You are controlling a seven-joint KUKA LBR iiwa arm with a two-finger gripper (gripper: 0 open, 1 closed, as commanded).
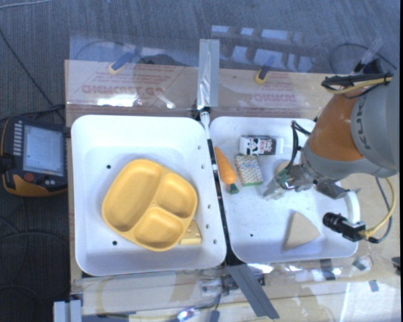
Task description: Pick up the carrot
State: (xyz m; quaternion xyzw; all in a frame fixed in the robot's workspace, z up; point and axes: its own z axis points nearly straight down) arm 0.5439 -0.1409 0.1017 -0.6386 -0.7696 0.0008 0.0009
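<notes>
From the overhead camera you see the claw (277, 185) low over the right bin (255, 247), reached in from the right; you cannot tell whether it is released or clenched, and nothing shows in its grip. The carrot (224, 168) lies to the claw's left, against the bin's left wall, well apart from it. Between them sits a green-checked packet (249, 170), with a small black-and-white carton (257, 145) above it. A tan wedge (300, 231) lies below and right of the claw. Far left, the other bin (87, 247) holds a yellow divided tray (150, 203).
</notes>
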